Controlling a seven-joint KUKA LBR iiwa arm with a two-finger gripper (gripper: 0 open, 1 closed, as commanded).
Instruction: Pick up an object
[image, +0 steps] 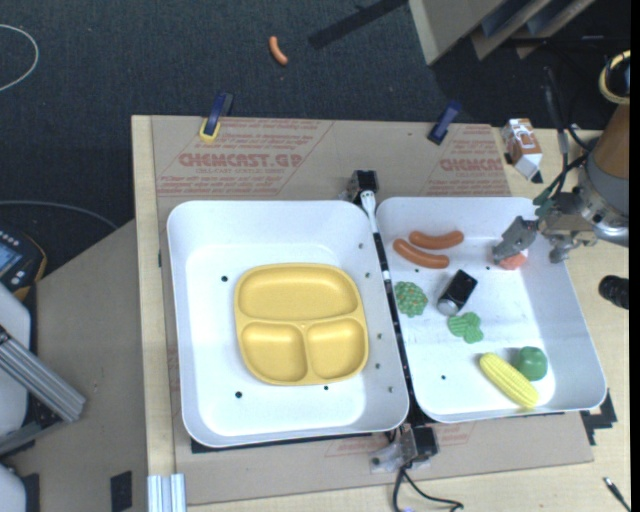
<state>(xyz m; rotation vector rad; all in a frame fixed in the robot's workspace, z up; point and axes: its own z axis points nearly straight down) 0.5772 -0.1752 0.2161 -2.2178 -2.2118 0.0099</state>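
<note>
Gripper (522, 243) seen at 2 o'clock of right bin (560, 300), low over red object (511, 261). Finger state cannot be told. Red object, partly hidden, lies touching gripper tip, at 3 o'clock of sausages (428, 248). Judged light, small, likely smooth plastic, apt to slip; best taken across narrow middle. Corn (508, 379), pepper (531, 362) lie at 5 o'clock.
</note>
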